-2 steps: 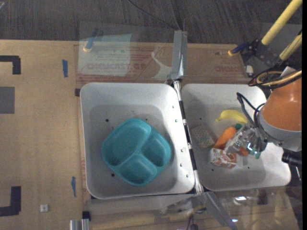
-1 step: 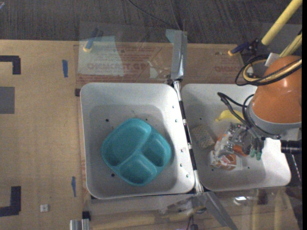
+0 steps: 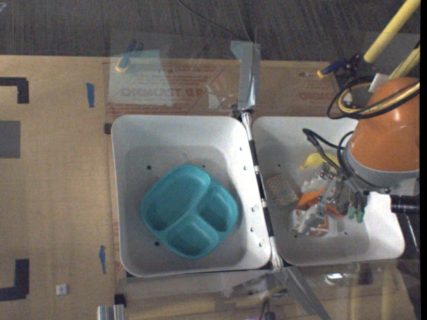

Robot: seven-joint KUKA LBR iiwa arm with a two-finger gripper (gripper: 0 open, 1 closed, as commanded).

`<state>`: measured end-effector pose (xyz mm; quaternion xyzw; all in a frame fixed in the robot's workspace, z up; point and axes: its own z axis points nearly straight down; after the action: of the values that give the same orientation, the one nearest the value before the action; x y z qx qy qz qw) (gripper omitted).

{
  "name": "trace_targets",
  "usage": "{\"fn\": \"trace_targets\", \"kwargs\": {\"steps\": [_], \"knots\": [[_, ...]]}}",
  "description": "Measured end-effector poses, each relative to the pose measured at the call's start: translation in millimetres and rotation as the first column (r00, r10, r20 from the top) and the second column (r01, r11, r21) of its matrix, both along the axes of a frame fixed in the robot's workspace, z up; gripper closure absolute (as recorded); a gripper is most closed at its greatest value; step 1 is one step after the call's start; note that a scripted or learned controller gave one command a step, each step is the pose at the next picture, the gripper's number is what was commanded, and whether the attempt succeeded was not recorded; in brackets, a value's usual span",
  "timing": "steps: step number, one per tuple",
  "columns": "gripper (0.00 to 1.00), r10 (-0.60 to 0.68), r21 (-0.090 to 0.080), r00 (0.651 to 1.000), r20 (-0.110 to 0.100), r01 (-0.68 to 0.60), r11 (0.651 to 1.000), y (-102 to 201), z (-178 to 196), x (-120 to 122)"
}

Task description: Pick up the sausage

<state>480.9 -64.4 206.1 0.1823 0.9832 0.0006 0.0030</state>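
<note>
**Status: End Effector Down Over Item Cluster in Right Bin**

**1. Task item: appearance.** The sausage (image 3: 307, 200) shows as a short orange-brown piece, the only item in the cluster with that colour. Only its left portion is exposed; the rest is covered by the end effector (image 3: 328, 209). Surface detail is too small to resolve, so the identification rests on colour and outline alone.

**2. Task item: orientation.** The exposed portion reads as elongated, with the long axis running roughly left to right across the view and the right end slightly higher. The visible end points toward the wall shared by the two bins. The far end is hidden, so the full length cannot be told.

**3. Task item: location.** The sausage lies on the floor of the right bin (image 3: 380, 242), near its centre. A tan ridged item (image 3: 281, 189) sits just to its left, a yellow item (image 3: 313, 160) lies above it, and a white and red item (image 3: 308, 223) lies just below it.

**4. End effector.** The arm (image 3: 387, 135) reaches in from the right, its orange band above the bin's right half. The end effector hangs low over the cluster, directly beside the sausage. Whether it is apart, together or clamped on anything cannot be told: dark hardware and cables blur the tip.

**5. Surroundings.** The left bin (image 3: 133, 139) holds a teal divided plate (image 3: 189, 210). Both bins rest on the counter (image 3: 53, 199).
</note>
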Motion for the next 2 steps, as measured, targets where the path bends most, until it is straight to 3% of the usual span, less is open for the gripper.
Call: {"fn": "trace_targets", "kwargs": {"steps": [1,2], "knots": [[0.0,-0.23,0.0,0.973,0.0,0.23,0.973,-55,-60,53],[0.0,-0.173,0.005,0.984,0.029,0.173,0.985,-73,-91,47]]}}
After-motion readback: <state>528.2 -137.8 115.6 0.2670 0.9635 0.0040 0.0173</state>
